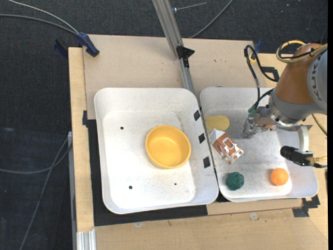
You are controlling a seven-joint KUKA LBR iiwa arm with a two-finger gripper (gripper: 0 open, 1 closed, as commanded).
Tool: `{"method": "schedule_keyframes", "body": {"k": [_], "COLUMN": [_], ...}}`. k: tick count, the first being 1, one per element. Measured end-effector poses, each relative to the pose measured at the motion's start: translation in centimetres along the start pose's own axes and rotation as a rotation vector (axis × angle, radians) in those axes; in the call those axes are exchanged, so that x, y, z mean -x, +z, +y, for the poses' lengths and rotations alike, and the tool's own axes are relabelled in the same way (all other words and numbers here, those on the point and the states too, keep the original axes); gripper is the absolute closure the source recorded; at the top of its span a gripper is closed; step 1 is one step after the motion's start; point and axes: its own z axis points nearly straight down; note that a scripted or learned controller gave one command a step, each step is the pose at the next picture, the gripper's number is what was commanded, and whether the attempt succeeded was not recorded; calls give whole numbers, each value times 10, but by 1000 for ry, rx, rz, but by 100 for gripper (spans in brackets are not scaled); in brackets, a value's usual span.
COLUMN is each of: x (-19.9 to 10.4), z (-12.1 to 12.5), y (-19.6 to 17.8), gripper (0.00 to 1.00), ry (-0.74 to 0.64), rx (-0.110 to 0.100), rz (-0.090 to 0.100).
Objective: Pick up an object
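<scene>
In the right bin [291, 189] lie a flat yellow disc [217, 122], a red-and-white patterned box [227, 148], a dark green ball [234, 180] and an orange ball [279, 176]. My gripper [253, 127] hangs over the bin's upper middle, to the right of the yellow disc and above and right of the box. Nothing is visible between its fingers. The grey arm with its orange band comes in from the right. A yellow bowl [167, 146] sits in the middle of the left bin [119, 119].
A slanted metal pole [171, 30] runs down to the gap between the bins. Black cables [257, 66] trail near the arm at the top right. A blue clamp [87, 43] sits at the bench's far left corner.
</scene>
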Motion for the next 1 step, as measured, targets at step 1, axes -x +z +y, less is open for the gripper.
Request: {"method": "schedule_keyframes", "body": {"k": [1], "x": [2], "z": [0], "y": [-46], "gripper": [100], "ry": [-1], "rx": [15], "rz": [-8]}}
